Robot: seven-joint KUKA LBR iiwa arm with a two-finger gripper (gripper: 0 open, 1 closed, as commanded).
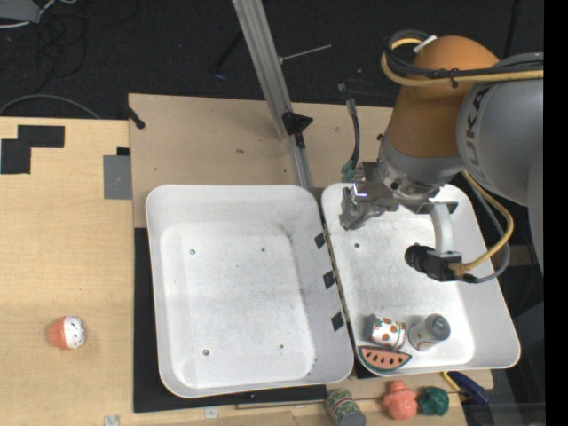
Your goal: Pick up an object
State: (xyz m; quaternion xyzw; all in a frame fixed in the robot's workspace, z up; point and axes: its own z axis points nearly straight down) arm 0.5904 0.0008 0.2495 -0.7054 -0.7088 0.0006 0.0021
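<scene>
Two bins sit side by side on the tabletop (53, 238). The right bin (484, 344) holds a cup (388, 332), a can (432, 329) and a melon slice (384, 359) at its near edge; the left bin (235, 282) lies beside it.

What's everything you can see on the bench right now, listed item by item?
bins: two, white, side by side on bench
small toys: three, red-white, grey, watermelon slice, right bin's near edge
loose toys: three, dark, pink, green, bench below right bin
ball: one, orange-white, far left of bench
metal rail: one, silver, behind bins
arm: one, grey with orange band, over right bin
hand: one, above right bin's far left corner
</scene>
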